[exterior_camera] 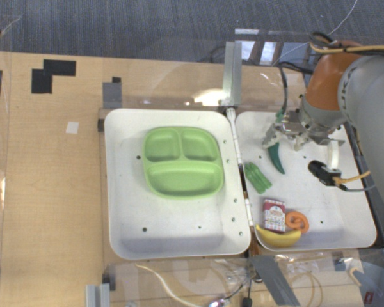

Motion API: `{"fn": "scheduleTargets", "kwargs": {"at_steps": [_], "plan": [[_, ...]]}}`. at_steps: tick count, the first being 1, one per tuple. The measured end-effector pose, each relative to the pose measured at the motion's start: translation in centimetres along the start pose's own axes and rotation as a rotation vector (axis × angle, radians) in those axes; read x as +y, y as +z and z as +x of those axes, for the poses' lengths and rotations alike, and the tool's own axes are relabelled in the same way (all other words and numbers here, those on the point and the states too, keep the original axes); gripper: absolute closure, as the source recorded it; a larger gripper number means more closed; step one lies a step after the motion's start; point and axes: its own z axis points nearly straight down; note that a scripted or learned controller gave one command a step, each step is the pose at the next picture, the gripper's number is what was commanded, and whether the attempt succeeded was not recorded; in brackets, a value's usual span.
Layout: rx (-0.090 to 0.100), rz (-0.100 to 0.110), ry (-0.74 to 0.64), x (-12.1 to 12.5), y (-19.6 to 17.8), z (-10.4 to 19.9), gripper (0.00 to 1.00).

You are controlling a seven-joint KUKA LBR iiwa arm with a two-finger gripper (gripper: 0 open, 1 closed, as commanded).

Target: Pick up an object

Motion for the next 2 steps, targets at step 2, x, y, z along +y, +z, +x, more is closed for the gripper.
{"fn": "scheduleTargets", "kwargs": {"at_steps": [2], "plan": [[0.0, 0.0, 0.125, -0.8, 0.0, 1.8, 0.0]]}}
